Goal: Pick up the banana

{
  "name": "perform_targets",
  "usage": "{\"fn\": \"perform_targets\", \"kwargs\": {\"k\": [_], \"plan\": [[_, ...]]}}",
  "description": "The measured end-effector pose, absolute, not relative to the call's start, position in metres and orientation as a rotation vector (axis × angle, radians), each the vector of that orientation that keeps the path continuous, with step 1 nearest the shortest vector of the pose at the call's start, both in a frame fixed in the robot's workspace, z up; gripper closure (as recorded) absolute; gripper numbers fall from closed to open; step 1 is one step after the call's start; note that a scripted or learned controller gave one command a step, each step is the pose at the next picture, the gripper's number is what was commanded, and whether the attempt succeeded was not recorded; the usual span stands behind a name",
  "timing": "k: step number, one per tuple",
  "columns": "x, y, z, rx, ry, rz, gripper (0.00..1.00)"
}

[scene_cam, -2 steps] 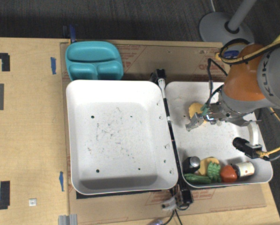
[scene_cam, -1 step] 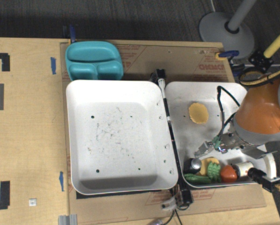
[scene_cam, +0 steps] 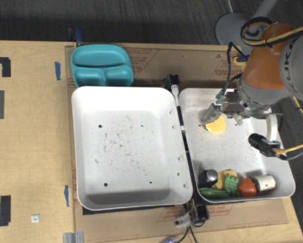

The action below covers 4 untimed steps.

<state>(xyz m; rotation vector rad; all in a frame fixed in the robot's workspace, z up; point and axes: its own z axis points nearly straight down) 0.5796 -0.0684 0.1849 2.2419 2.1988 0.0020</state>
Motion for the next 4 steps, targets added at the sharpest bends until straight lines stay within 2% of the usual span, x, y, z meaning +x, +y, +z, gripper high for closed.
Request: {"fn": "perform_targets", "kwargs": {"k": [1, 2, 3, 4], "plan": [[0.59, -0.096, 0.103, 2.383, 2.052, -0.003, 0.0], [0.514, -0.105, 0.086, 2.102, 2.334, 0.002, 0.0], [0.615, -0.103, 0.136, 2.486, 1.918, 0.001, 0.0], [0.568, -0.094, 0.085, 2.533, 1.86, 0.0, 0.0]]}}
